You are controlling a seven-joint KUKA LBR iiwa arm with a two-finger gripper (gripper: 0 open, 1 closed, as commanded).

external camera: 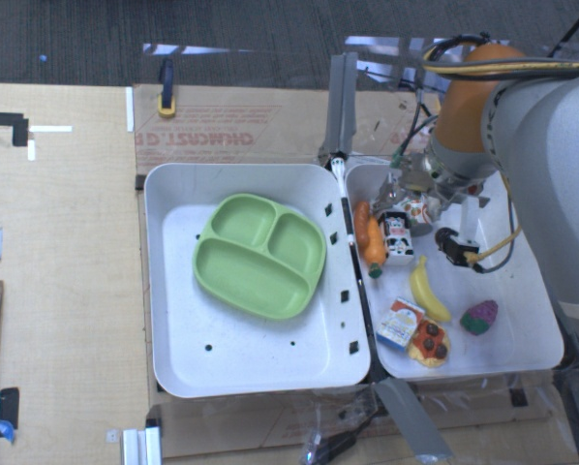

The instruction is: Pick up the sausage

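Sausage (371,234) lies lengthwise along right bin's (532,356) left wall, just left of end effector (403,204); finger state can't tell.

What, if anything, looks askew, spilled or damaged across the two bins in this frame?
Nothing stands out. The green divided plate lies flat in the left bin, merely turned at an angle. In the right bin, the carrot, banana, small carton and other toy foods lie loosely scattered, unbroken, with the gripper above them.
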